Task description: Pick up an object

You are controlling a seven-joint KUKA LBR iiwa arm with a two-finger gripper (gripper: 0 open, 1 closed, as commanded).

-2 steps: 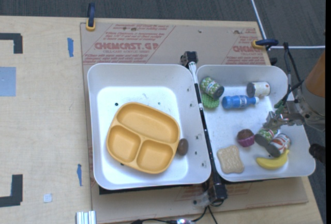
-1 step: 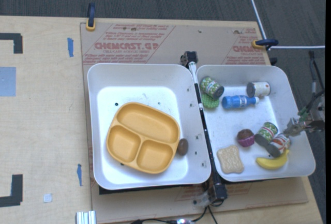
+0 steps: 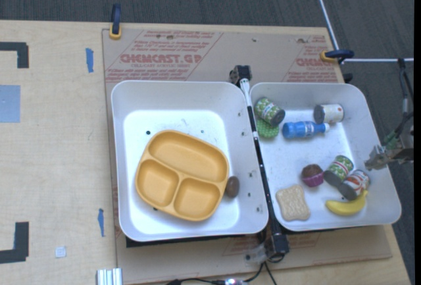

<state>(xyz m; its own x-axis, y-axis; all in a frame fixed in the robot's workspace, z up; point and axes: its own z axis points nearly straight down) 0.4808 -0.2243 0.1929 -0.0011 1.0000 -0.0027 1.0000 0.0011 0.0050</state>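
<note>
Over at the right bin's [image 3: 368, 103] right rim hangs the gripper [image 3: 385, 157], its state unreadable; open floor runs mid-bin between blue bottle [image 3: 304, 129] and cracker [image 3: 293, 203].

Hand [image 3: 383, 156] barely in frame at right edge, low.

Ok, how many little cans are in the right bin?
3: a green-labelled small can at the top left, a grey-and-white small can at the top right, a striped small can above the banana. Others may be hidden.
</note>
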